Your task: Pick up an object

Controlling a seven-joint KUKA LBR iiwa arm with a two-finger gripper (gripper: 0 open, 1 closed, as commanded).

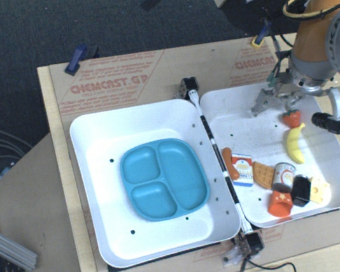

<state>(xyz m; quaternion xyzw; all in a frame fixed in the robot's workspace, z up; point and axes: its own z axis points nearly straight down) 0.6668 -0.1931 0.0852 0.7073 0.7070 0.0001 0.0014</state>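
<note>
My gripper (275,103) hangs over the far part of the right bin (242,104), open, with nothing between its fingers. One finger (259,107) points left; the other stands just above a small red strawberry (292,120). A yellow banana (295,144) lies right below the strawberry. Toward the bin's front lie a sausage (228,162), a white and orange carton (243,170), a brown waffle (264,175), a small can (285,175), a black block (300,190), an orange-red piece (280,204) and a pale yellow piece (321,191).
The left bin (93,138) holds a blue divided plate (163,178). A black ridge (214,150) runs between the two bins. The arm's orange band (316,24) rises at the upper right. Bare white floor lies in the right bin's far left part.
</note>
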